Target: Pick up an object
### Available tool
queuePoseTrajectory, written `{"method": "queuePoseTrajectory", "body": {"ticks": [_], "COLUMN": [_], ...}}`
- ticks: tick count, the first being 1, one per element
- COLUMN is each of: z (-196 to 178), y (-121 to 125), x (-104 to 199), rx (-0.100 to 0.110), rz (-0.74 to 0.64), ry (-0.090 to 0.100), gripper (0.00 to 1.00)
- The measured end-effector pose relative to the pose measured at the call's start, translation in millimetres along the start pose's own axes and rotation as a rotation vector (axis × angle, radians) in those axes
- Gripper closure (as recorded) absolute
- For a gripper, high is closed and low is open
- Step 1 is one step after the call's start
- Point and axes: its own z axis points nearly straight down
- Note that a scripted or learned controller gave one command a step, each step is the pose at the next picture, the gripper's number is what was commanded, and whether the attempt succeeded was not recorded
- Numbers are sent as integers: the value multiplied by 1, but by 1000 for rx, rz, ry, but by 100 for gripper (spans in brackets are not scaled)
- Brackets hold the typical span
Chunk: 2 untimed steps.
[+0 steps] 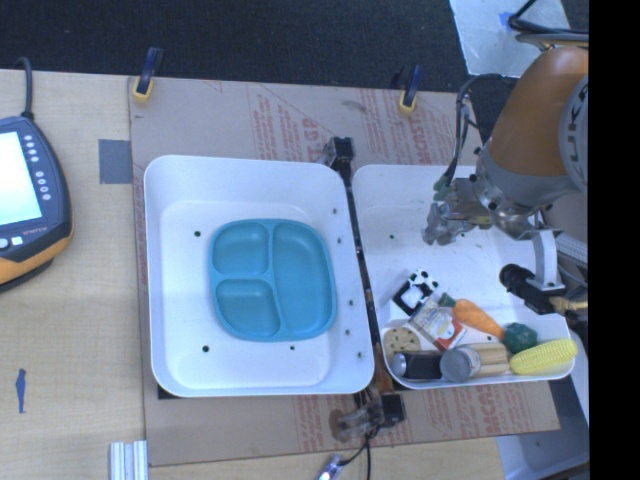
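Toy carrot [477, 319] and corn [543, 357] lie unpicked in your right bin [390, 193] | end effector [445, 223] hovers above, grip state unreadable | grasp remains.

**What we count**

We see two white bins: the left bin [165, 268] and the right bin [385, 193]. We count one blue plate [272, 278], one carrot [476, 319], one corn cob [543, 357], one round cracker [402, 340] and two blue clamps [147, 73] [409, 88].
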Motion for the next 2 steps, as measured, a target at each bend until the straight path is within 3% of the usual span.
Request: {"method": "queuePoseTrajectory", "body": {"ticks": [1, 2], "z": [5, -21], "y": [83, 87], "x": [37, -11], "rx": [1, 0], "rz": [1, 2], "ry": [0, 0], "gripper": [100, 100]}}
